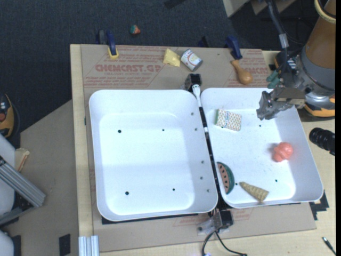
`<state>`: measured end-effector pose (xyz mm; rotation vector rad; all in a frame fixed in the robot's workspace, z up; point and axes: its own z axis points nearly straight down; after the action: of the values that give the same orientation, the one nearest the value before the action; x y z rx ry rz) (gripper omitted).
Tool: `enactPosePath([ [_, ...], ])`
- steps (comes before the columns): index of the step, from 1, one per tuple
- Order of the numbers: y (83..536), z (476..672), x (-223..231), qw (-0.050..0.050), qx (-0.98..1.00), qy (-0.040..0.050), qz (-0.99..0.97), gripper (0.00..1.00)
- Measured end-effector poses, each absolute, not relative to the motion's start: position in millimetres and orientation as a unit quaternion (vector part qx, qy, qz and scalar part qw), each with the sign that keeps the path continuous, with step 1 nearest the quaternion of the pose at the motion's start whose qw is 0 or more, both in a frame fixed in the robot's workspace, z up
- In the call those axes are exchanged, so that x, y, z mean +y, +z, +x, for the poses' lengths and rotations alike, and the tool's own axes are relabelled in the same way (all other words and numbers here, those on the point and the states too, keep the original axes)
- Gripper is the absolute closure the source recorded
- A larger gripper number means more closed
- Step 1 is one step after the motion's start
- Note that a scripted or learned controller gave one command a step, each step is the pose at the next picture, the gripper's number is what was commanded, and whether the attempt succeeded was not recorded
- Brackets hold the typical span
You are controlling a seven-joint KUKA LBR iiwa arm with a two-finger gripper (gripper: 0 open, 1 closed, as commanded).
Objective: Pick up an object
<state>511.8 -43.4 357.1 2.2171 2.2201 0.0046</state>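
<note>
Cabling (213, 239) is trailing off the near edge of the bench (64, 159), just below the seam between the two bins; the left bin (106, 105) is sitting on the brown board with only small dark dots marking its floor; the right bin (303, 191) is lying just beside it, their rims touching along the middle.

Near the right bin's near edge, a tan cone-shaped piece (254, 191) is lying on its side; just beside it, against the bin's near-left corner, a watermelon slice (226, 177) is resting along the rim; further in, toward the bin's right edge, a pink rounded object (282, 151) is sitting alone, well apart from the cone; toward the far-left corner, a white patterned packet (229, 119) is lying flat.

The gripper (265, 111) is hanging over the far part of the right bin, between the packet and the bin's far-right corner, near neither the pink object nor the packet; whether its fingers are wide or narrow cannot be told, as they are appearing only as a dark mass; nothing is showing between them.

Beyond the bins, on the board's far edge, a yellow wedge (171, 58), a small white box (191, 60) and a tan pear-shaped toy (242, 73) are lying; blue clamps (112, 44) are gripping that far edge.
</note>
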Motion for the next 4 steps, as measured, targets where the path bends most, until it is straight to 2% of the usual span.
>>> enactPosePath([
  [1, 523, 478.8, -41, 0.008, 0.708, 0.0079, 0.706, 1.0],
  [2, 405, 478.5, -33, -0.004, 0.707, -0.0042, 0.707, 1.0],
  [3, 543, 479.8, -21, 0.007, 0.708, 0.0066, 0.706, 1.0],
  [4, 418, 478.4, -11, -0.005, 0.707, -0.0049, 0.707, 1.0],
])
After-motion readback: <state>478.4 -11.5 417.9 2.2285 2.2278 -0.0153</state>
